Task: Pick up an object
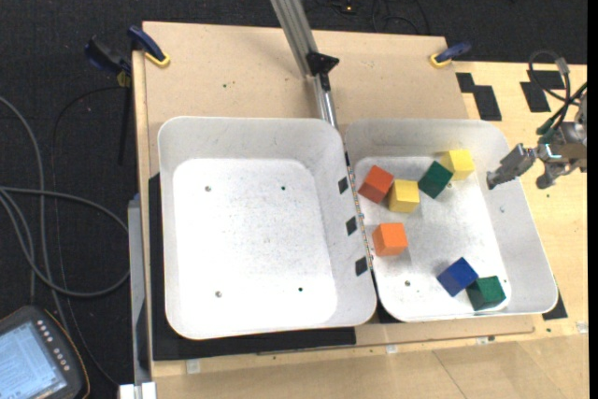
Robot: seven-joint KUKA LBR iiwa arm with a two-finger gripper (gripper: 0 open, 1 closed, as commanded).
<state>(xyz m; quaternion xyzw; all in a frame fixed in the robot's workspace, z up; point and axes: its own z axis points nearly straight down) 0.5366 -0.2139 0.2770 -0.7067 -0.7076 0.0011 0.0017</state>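
While the gripper (512, 165) hangs at the right bin's (523, 229) edge, fingers' state unreadable to me, I would aim for the lone orange cube (390, 238) mid-bin, clear of its neighbours, descending straight.

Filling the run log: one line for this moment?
claw: at right bin edge | holding: nothing seen | blocks: in right bin

Gripper (512, 169) at view's right edge, low, pointing left; jaws unclear.
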